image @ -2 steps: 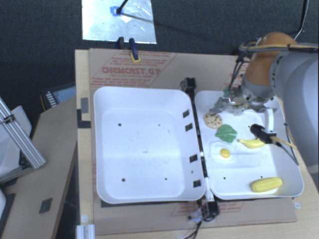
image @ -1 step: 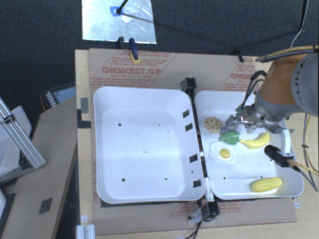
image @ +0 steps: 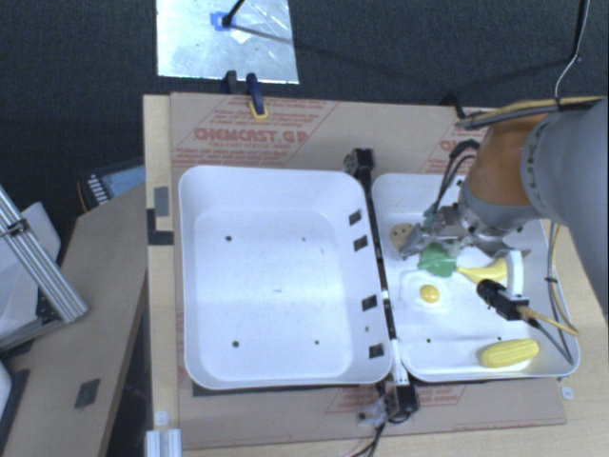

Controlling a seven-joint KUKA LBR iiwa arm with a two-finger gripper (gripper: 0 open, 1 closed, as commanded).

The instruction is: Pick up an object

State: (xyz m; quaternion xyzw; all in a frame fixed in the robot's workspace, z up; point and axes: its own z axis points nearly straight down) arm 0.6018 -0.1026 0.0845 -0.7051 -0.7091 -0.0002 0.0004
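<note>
My gripper (image: 425,240) is low over the upper left part of the right bin (image: 409,188), reaching in from the right. A green object (image: 438,261) lies directly under and just in front of it, touching or nearly touching it. A brown cookie (image: 401,230) sits just left of the gripper. A fried egg (image: 428,293) lies below the green object. A yellow piece (image: 479,272) pokes out to the right of the green object, partly hidden by the wrist. A yellow corn cob (image: 507,353) rests near the bin's front right corner.
The left bin (image: 190,255) stands beside the right one, with a black clip-lined divider (image: 373,255) between them. Both rest on a cardboard sheet (image: 285,127). An aluminium frame (image: 38,265) stands at the far left.
</note>
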